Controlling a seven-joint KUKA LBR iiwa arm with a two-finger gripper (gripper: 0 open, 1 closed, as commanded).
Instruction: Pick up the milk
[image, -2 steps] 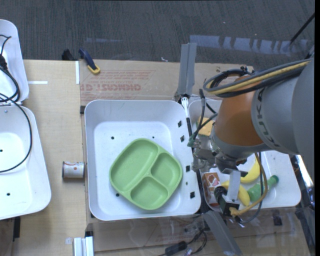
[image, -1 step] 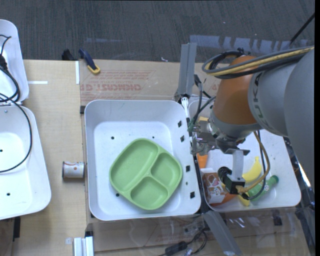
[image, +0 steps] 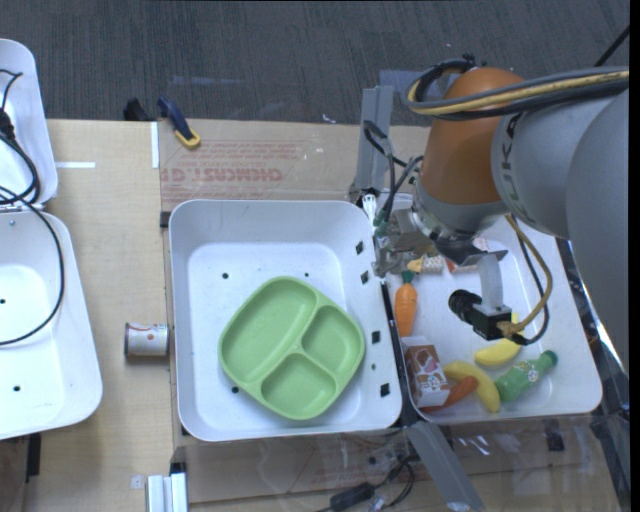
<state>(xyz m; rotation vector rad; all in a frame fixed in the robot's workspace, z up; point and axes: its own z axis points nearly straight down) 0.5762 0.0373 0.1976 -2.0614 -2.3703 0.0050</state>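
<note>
Brown and white, the milk carton (image: 425, 373) lies near the front of the right bin (image: 578, 400), close to its left wall, with a carrot (image: 405, 307) just behind it and a banana (image: 476, 385) touching its right side. A green bottle (image: 524, 377) and another yellow fruit (image: 497, 352) sit further right. The gripper (image: 415, 262) hangs low over the bin's back left part, above the carrot, well apart from the carton; whether it is open or closed I cannot tell. A green divided plate (image: 291, 348) rests in the left bin (image: 200, 300)

bench (image: 110, 150) | two white bins (image: 190, 330) | small can (image: 147, 340) beside left bin
</note>
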